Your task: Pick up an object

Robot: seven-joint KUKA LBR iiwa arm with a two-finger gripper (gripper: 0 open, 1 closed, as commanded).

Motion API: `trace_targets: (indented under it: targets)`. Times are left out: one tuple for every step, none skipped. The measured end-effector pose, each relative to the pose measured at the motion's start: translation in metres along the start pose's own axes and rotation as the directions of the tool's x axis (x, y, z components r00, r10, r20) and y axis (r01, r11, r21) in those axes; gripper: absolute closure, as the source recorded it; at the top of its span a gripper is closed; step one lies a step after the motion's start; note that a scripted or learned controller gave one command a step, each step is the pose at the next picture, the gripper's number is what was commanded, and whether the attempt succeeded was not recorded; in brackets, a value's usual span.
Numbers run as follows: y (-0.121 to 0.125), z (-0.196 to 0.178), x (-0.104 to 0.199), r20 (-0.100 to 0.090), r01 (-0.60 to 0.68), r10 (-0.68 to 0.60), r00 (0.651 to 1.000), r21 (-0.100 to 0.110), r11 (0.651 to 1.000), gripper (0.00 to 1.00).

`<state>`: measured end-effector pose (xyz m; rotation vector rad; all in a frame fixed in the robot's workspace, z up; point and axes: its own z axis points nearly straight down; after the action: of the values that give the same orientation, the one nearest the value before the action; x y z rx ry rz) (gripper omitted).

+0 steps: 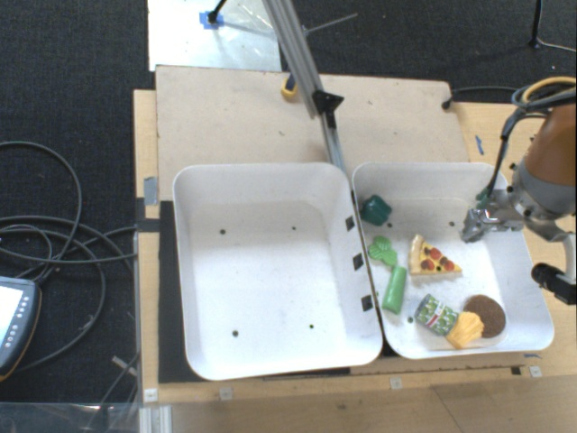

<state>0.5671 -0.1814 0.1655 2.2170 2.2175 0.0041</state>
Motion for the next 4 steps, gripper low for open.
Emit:
trace_targets:
  targets:
    - [0.001, -0.045, 0.005, 0.000, 0.005, -0.005, 1.000, -0.001, 1.000, 1.00]
    - [0.003, -0.080, 0.004, 0.000, 0.005, -0.005, 1.000, 0.000, 1.000, 1.00]
    - [0.017, -0.074, 0.060, -0.004, 0.011, -0.011, 1.000, 0.004, 1.000, 1.00]
    - [0.020, -0.080, 0.107, -0.004, 0.010, -0.010, 1.000, 0.003, 1.000, 1.00]
